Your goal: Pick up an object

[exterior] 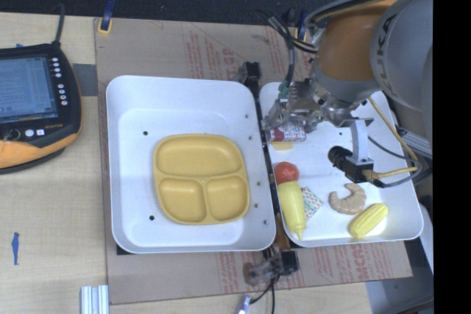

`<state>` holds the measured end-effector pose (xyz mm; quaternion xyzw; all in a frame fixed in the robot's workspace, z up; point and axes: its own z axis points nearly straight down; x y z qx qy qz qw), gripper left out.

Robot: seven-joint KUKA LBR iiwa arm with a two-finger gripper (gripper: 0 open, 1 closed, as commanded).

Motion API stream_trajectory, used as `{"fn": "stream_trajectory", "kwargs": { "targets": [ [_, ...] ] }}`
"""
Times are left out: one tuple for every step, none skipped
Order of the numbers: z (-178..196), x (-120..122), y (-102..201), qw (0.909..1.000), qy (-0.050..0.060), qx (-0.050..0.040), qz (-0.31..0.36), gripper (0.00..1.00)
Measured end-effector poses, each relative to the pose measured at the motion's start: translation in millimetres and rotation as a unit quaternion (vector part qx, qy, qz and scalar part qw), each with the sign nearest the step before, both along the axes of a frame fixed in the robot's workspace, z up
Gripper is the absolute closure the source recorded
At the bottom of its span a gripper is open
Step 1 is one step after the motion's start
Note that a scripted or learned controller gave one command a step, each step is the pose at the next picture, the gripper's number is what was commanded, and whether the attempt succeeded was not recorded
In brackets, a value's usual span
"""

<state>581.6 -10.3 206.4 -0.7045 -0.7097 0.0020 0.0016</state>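
Lying directly under the pincer [288, 118], whose opening I cannot tell, is a small can [288, 134].

A tray [200, 178] lay in the left bin [129, 158], while a tomato [286, 172], croissant [348, 198] and corn [368, 220] sat in the right bin [401, 228].

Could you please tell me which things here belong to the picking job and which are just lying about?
For the job:
gripper
small can
tomato
banana
croissant
corn cob
right bin

Lying about:
left bin
yellow tray
handheld screen
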Motion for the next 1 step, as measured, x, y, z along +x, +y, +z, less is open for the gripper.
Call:
{"fn": "stream_trajectory", "kwargs": {
  "targets": [
    [8.2,-36.0,30.6,1.0000,0.000,-0.0003,0.000,1.00]
  ]
}}
